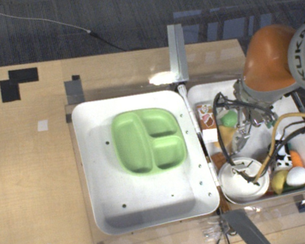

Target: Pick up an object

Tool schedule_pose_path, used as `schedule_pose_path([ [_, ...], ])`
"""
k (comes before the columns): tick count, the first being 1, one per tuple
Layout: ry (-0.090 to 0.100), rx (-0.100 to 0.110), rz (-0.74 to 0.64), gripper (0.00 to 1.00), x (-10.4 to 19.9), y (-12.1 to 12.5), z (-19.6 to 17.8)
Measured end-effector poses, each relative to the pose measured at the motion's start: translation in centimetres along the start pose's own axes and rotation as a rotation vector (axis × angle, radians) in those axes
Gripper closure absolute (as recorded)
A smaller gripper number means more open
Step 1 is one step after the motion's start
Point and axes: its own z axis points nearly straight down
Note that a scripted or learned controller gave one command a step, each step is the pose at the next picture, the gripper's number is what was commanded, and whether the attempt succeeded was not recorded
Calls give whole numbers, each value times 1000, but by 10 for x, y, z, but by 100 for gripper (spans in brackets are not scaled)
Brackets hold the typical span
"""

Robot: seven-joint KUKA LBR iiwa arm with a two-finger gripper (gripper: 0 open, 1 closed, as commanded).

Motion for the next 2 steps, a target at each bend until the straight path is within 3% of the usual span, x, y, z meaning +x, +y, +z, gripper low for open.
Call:
schedule_pose_path([
  [1,0,3,-40,0,-1,0,-1],
  [2,5,-1,134,0,-3,7,1],
])
